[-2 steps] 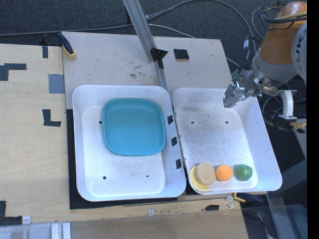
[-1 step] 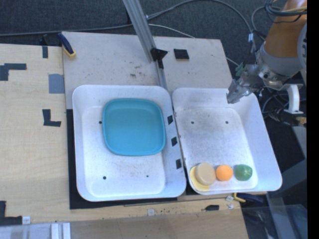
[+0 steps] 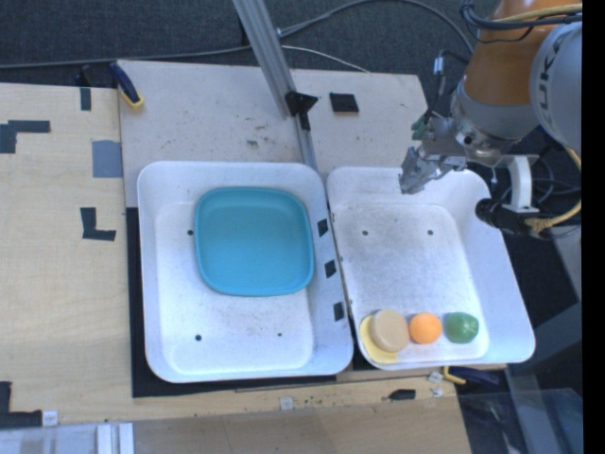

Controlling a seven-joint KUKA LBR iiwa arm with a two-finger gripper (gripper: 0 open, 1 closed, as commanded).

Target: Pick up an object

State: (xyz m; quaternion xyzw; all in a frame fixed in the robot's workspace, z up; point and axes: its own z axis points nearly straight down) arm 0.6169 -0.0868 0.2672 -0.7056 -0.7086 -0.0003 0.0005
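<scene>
Gripper (image 3: 413, 180) (jaws too blurry to call) hangs at 12 o'clock; orange ball (image 3: 425, 328) at 6 probably light, slippery, pinch across the middle.

bins: two white ones, left (image 3: 161, 253) and right (image 3: 492, 263) | plates: one teal (image 3: 253, 240), sat in the left bin | balls: two in the right bin, one orange (image 3: 425, 328), one green (image 3: 461, 326) | tan round thing: just one (image 3: 388, 330) | yellow piece under it: one (image 3: 373, 350)
</scene>
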